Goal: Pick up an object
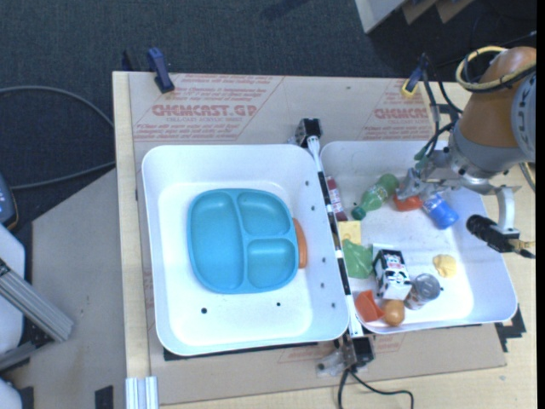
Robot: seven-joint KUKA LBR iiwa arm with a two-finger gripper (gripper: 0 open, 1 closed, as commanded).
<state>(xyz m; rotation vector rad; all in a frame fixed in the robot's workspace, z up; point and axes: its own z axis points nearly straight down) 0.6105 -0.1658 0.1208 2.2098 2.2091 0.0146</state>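
From above the bench [255, 100], the gripper [419, 186] is down in the far part of the right bin [494, 301], amid a green bottle [375, 196], a red piece [407, 201] and a blue object [441, 212]. Whether it is clenched or released cannot be told; nothing is visibly lifted. Nearer lie a cow-print carton [392, 273], a yellow piece [444, 265] and an orange ball [392, 313]. The left bin [170, 313] holds a blue divided tray [243, 239]. The pick appears not yet done.
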